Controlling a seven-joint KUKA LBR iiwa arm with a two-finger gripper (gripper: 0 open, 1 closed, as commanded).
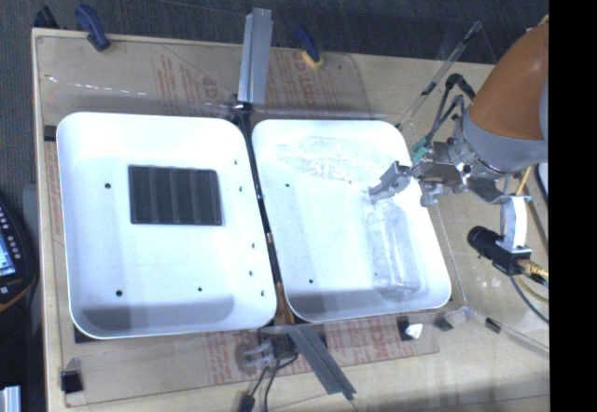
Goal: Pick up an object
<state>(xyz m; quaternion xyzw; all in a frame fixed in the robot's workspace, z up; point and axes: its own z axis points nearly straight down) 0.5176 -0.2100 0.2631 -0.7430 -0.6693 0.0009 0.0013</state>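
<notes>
Seemingly, nothing is gripped yet. The gripper (390,183) is poised over the right bin (308,294), near its right wall, just above the top end of a clear bottle (392,247). Whether its fingers are apart or together cannot be told, since they are small and blurred against the white floor. The bottle is laid on its side along the right wall, its neck turned toward the gripper, probably because it has rolled against the wall; a grasp there would be cramped by the rim. A second clear item, perhaps crumpled plastic (322,158), is seen toward the bin's far side, well apart from the bottle. The left bin (84,308) is occupied by a dark ribbed block (175,195), lying flat near its middle. The bottle is judged the likely target, being nearest.
</notes>
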